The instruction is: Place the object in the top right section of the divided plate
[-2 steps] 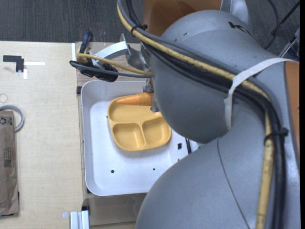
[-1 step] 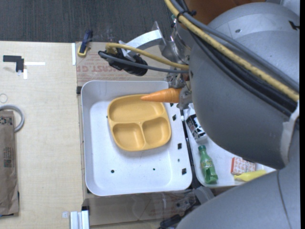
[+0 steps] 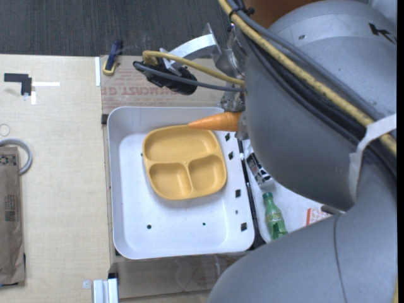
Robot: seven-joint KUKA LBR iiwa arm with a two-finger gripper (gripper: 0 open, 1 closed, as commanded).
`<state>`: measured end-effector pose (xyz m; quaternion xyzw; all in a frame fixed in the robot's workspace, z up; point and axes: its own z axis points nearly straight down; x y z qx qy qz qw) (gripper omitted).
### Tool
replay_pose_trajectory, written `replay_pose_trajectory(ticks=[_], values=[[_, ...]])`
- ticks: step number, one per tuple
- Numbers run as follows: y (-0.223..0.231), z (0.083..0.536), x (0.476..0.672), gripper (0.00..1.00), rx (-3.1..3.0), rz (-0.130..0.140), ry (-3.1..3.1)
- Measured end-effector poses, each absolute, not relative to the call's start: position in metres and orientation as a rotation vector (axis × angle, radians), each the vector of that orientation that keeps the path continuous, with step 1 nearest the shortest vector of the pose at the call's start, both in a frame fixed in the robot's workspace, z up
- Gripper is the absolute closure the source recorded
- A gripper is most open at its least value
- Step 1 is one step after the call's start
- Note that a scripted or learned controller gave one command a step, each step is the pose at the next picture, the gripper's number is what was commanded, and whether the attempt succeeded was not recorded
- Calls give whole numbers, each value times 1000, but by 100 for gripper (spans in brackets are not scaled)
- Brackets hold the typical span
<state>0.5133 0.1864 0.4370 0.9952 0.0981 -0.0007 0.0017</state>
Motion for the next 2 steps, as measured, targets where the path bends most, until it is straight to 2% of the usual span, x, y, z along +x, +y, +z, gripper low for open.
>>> replay_pose_trajectory(ticks=[1, 2], values=[[193, 442, 483, 100, 3113, -2, 409], [228, 287, 508, 100, 3121, -6, 319]])
